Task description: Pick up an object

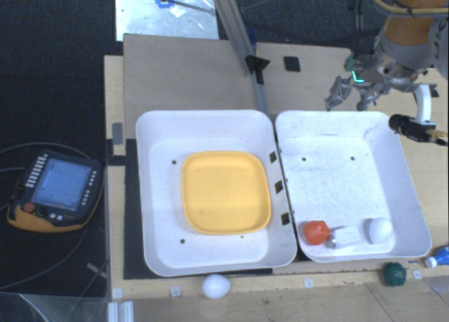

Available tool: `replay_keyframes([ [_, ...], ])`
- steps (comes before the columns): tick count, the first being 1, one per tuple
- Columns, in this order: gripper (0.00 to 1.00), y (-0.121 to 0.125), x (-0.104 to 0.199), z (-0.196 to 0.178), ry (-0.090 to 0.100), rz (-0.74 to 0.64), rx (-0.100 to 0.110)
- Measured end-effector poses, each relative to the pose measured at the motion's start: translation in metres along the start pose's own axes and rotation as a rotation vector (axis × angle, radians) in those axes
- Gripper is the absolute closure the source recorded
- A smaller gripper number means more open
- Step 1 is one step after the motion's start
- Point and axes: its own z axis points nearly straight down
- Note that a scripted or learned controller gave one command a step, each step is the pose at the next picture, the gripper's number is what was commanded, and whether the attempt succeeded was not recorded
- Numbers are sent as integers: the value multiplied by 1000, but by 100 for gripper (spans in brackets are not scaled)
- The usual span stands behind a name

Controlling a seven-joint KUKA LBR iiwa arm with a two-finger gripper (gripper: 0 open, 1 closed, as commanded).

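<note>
Nearest to us, a white egg (216, 286) lies on the bench just below the left bin (158, 131), outside both bins. A green ball (393, 273) rests on the bench below the right bin (351, 128). On the floor at the far left sits a pendant (52, 189).

We see the gripper (351, 94) hanging above the bench just beyond the far rim of the right bin, with nothing between its fingers. They look parted, so we judge it released.

The things we could pick are all in the near part of the right bin: an orange ball (315, 231), a small white block (344, 237) touching it, and a white ball (379, 230) just beside the block. The left bin bears a yellow plate (226, 191).

The risk, as we judge it, comes from this crowding. The three things lie in a row close to the near wall, so a finger may land on a neighbour or on the wall and push the target away. The round ones may also roll out when the fingers close.

The orange ball looks smooth, slightly irregular and well coloured against the white floor. The white ball and block are hard to separate from the bin by colour.
</note>
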Motion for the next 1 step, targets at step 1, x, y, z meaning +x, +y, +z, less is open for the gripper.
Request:
replay_keyframes([
  [1, 0, 0, 0, 0, 0, 0, 0],
])
